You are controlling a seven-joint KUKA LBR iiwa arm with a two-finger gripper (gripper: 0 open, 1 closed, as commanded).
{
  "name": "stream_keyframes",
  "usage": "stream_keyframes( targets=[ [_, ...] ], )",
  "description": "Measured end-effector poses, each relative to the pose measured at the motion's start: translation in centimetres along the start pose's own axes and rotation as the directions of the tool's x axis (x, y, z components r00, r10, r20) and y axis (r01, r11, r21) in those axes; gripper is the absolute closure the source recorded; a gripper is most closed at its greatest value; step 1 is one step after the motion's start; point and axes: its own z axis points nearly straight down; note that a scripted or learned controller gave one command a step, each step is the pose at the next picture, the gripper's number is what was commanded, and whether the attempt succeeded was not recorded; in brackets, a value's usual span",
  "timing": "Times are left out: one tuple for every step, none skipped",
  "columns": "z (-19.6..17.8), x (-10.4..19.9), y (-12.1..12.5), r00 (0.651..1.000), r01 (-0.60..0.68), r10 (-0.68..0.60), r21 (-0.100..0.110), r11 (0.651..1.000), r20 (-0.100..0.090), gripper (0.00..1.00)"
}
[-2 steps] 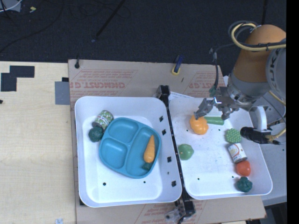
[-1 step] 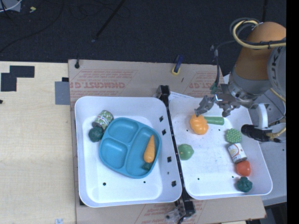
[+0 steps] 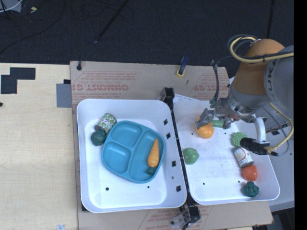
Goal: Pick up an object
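The gripper hangs low over the right bin, directly above an orange fruit near the bin's far left; whether it grips it, I cannot tell. A green apple lies by the left wall. A bottle, tomato and broccoli crowd the right edge, leaving the middle floor open.

Grey arm with a rounded orange band; a yellow cable loops at the band's ten o'clock; dark metal gripper.
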Motion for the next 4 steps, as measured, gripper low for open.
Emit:
stream_keyframes(
  targets=[
    [4.3, 0.4, 0.2, 1.000, 0.000, 0.000, -0.003, 1.000, 0.000, 0.00],
    [7.7, 0.6, 0.1, 1.000, -0.001, 0.001, -0.003, 1.000, 0.000, 0.00],
    [6.5, 0.5, 0.1, 1.000, -0.004, 0.004, -0.001, 1.000, -0.001, 1.00],
    [2.3, 0.3, 0.4, 1.000, -0.003, 0.003, -0.010, 1.000, 0.001, 1.00]
  ],
)
